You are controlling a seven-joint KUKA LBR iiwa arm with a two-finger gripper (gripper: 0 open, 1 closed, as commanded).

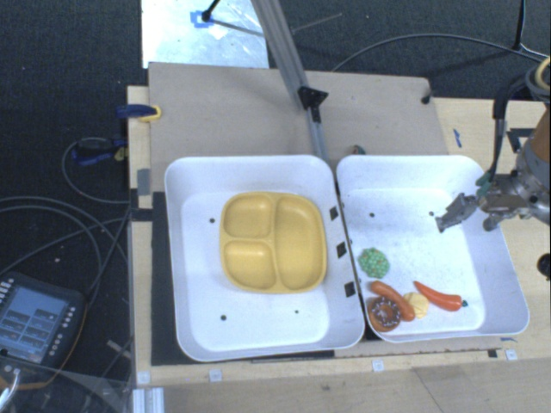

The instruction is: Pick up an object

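The pincer hangs over the right bin near its right wall, holding nothing; whether its fingers are spread or pressed together cannot be told. Toward that bin's front edge lie a green ball, a sausage, a doughnut and a chili. The left bin carries a yellow divided plate.

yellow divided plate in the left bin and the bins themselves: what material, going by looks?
Yellow plate: probably moulded plastic, matte to slightly satin; even colour, rounded compartment ridges, soft highlights only. Left bin and right bin: likely thin formed plastic, white and smooth; rounded corners, shallow flared walls. The right bin's floor looks lightly speckled, whether scuffs or dirt I can't tell.
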